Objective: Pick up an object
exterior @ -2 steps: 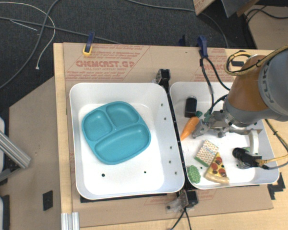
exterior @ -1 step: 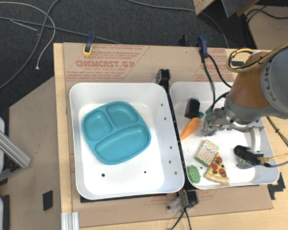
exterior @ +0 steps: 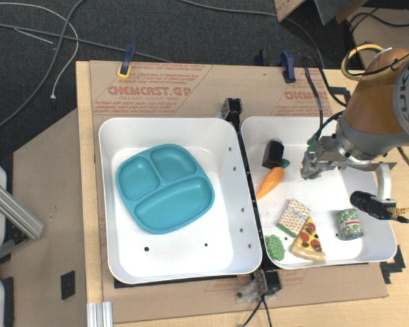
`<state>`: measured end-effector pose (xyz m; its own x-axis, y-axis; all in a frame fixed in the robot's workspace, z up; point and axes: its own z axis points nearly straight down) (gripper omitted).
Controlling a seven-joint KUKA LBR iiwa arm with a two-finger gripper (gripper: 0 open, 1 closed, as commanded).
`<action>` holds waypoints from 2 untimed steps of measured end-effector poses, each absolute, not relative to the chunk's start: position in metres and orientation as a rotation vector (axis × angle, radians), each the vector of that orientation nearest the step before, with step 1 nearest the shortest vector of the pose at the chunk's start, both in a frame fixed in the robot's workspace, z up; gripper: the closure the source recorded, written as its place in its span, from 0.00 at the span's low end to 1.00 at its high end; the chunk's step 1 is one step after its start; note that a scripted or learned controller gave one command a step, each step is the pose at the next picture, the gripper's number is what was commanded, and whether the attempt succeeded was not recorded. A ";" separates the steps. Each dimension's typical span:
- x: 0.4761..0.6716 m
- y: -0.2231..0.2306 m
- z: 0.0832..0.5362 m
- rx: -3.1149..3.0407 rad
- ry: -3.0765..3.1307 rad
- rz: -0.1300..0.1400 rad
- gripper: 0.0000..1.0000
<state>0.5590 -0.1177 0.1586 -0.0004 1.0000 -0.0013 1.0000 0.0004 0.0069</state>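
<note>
My gripper (exterior: 313, 165) hangs over the upper middle of the right bin (exterior: 368, 254), with the grey arm reaching in from the right. Just left of it lie a small black block (exterior: 273, 153) and an orange toy carrot (exterior: 270, 181), both a short gap away from the gripper. Toward the bin's front edge sit a patterned square packet (exterior: 293, 216), a toy pizza slice (exterior: 308, 239), a green leafy piece (exterior: 276, 246) and a small green-labelled can (exterior: 349, 224). I see nothing held by the gripper.
The left bin (exterior: 116, 251) holds a blue divided plate (exterior: 165, 188). A raised divider (exterior: 245, 176) runs between the two bins. Bare white floor lies to the right of the gripper in the right bin.
</note>
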 end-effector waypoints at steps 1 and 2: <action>0.561 -0.118 0.213 2.216 2.219 0.006 1.00; 0.553 -0.067 0.210 2.219 2.230 0.001 1.00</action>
<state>0.5535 -0.0672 0.2104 -0.0051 1.0000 0.0034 1.0000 0.0051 -0.0021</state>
